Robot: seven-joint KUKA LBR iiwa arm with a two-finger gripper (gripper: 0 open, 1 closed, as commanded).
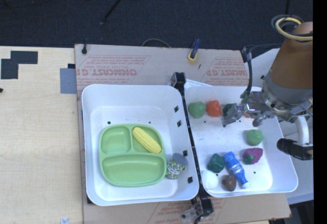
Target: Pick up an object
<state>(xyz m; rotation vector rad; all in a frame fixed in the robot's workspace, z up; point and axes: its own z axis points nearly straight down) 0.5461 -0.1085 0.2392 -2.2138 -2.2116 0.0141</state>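
Note:
My gripper [244, 116] hangs over the back half of the right bin [286, 177], on the grey arm that comes in from the right. Just left of it lie an orange-red object [213, 108] and a green ball [196, 109]. A light green object [254, 137] sits just below and right of the gripper. Toward the front lie a magenta object [252, 155], a teal object [216, 163], a blue bottle [235, 168], a brown object [229, 182] and a white one [210, 181]. I see nothing clearly held.
The left bin [97, 100] holds a green divided plate [130, 169] with a yellow corn cob [146, 139] on it, and a small grey-green object [176, 165] by the plate's right edge. A dark divider [185, 131] separates the bins.

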